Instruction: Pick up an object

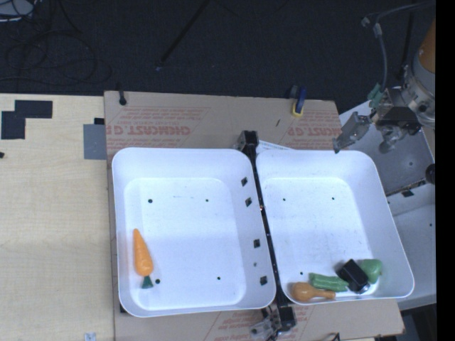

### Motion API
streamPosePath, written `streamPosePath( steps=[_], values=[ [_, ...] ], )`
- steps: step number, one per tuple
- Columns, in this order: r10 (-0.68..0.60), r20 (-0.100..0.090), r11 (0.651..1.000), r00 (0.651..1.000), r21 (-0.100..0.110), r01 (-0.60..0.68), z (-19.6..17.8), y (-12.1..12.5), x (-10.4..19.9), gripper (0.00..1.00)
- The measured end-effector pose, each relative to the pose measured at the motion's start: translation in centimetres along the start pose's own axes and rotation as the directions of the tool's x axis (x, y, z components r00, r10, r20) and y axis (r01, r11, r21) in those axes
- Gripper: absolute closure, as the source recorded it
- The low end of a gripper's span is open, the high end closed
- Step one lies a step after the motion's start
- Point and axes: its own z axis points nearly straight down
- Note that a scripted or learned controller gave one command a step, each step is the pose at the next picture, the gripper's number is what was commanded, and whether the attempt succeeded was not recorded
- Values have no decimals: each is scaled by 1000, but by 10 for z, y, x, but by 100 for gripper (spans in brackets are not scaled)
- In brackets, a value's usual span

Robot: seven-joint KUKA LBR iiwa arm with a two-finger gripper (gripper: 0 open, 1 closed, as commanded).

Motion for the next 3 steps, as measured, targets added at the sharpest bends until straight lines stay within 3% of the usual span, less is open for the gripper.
streamPosePath(
  steps=[1,2,3],
  values=[
    [0,-1,1000,1000,1,0,-136,5,78,0],
    [2,2,1000,1000,21,-2,-137,5,75,100],
    [16,2,999,1000,29,-16,-28,9,9,100]
  ],
)
